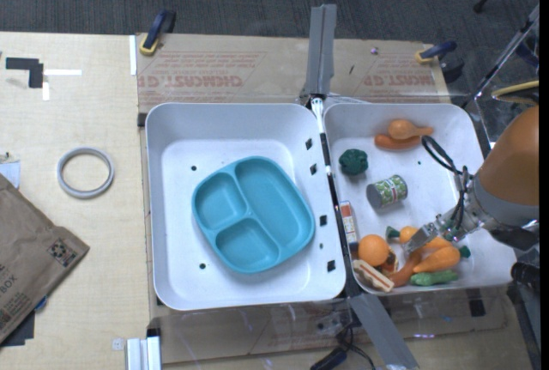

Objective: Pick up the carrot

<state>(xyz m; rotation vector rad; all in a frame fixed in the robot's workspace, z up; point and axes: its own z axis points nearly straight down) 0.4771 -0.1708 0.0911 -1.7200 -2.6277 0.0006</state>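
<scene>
In right bin (pixel 463 124), carrot (pixel 439 257); left, tray (pixel 251 213).

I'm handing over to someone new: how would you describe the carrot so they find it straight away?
Look in the right bin, the one without the blue divided plate, and go to its near right corner, where the gripper reaches in. The carrot lies there, a long tapered orange piece with a green stub at its right end. The round orange to its left is ball-shaped, and the green pod lies just below it.
</scene>
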